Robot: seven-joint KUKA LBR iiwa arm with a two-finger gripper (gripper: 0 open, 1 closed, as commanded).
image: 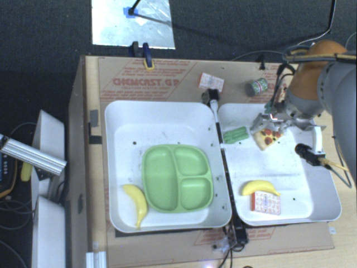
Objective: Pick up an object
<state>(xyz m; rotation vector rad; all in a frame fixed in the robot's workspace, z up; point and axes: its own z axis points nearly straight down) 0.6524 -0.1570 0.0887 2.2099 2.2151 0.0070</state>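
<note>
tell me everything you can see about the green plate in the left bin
The green plate is a pale green divided tray with rounded corners that looks like matte plastic. Raised ridges split it into three compartments: one tall one on the left, two smaller ones stacked on the right. It lies flat, face up, toward the front of the left bin. A yellow banana lies against its lower left edge.

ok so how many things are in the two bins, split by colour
yellow: 2, banana in the left bin, banana in the right
green: 2, divided plate, small green block
red and white: 2, box, pizza slice toy
total: 6
</note>
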